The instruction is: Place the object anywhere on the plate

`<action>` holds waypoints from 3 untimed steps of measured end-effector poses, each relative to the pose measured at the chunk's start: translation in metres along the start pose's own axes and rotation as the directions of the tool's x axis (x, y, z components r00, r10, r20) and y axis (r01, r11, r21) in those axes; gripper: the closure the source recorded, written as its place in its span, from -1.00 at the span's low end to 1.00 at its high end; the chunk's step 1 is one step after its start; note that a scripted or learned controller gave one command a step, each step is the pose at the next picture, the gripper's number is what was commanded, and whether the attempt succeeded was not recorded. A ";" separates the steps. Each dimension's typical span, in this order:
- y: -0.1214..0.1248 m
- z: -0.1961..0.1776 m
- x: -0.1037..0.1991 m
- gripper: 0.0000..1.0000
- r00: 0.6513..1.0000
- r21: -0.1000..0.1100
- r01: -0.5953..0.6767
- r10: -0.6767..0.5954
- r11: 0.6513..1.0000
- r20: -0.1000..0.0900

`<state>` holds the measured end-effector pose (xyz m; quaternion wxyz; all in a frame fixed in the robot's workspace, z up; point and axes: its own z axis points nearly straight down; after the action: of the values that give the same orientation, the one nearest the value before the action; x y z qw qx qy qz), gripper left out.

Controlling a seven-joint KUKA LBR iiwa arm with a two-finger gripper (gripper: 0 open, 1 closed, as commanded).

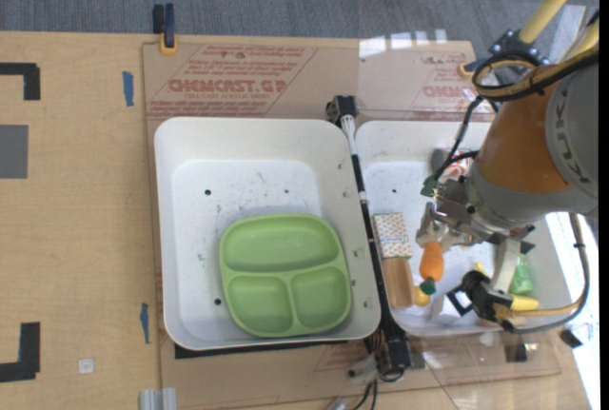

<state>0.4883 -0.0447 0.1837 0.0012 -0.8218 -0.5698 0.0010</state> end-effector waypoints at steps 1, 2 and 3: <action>-0.039 0.000 0.077 1.00 1.000 0.005 -0.005 0.005 1.000 -0.002; -0.055 -0.090 0.195 1.00 0.999 -0.003 -0.044 0.044 0.999 -0.008; -0.053 -0.088 0.189 -1.00 0.999 0.001 -0.052 0.052 0.999 0.002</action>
<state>0.5057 0.1509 0.2713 0.0009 -0.8365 -0.5480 0.0023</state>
